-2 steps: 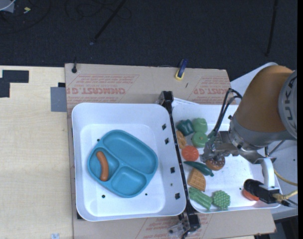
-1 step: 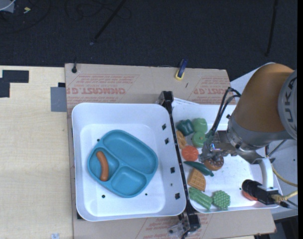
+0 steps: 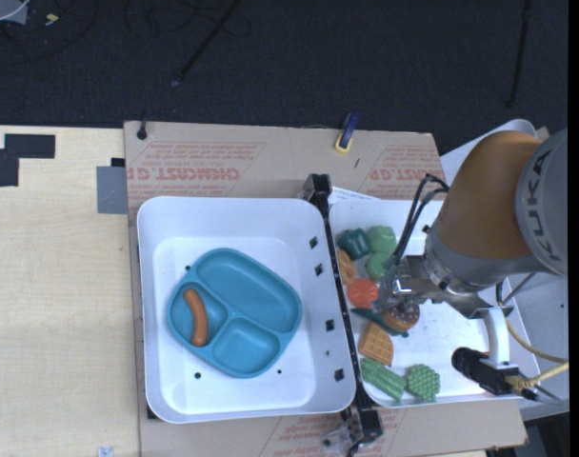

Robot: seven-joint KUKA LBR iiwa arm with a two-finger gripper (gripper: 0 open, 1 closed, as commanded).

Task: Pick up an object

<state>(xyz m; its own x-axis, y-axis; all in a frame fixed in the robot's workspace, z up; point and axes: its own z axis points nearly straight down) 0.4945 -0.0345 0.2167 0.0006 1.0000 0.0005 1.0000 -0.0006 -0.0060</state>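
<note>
The tool (image 3: 401, 293) hung low inside the right bin (image 3: 461, 346), over the cluster of toy food along that bin's left wall. Whether it was apart or together could not be told; the wrist hid that part.

Just beside the tool, toward the divider, lay an orange-red round piece (image 3: 363, 290), and that was probably the thing nearest to be picked. It sat to the tool's left, so the coming move would likely need only a small shift toward the divider and a short drop. It looked roundish, with no clear long axis, so approach angle seemed to matter little.

Crowding was the likely trouble. Two green pieces (image 3: 369, 241) lay on the far side of the red piece, close against it. A brown round item (image 3: 400, 318) sat right under the tool, on its near side, and a tan waffle-like piece (image 3: 376, 345) lay nearer still. At the bin's near edge lay a green ridged piece (image 3: 384, 381) and a green bumpy one (image 3: 423, 380).

The left bin (image 3: 166, 369) held a blue divided plate (image 3: 237, 310) with a sausage (image 3: 196, 315) in one compartment, well apart from the tool.
</note>
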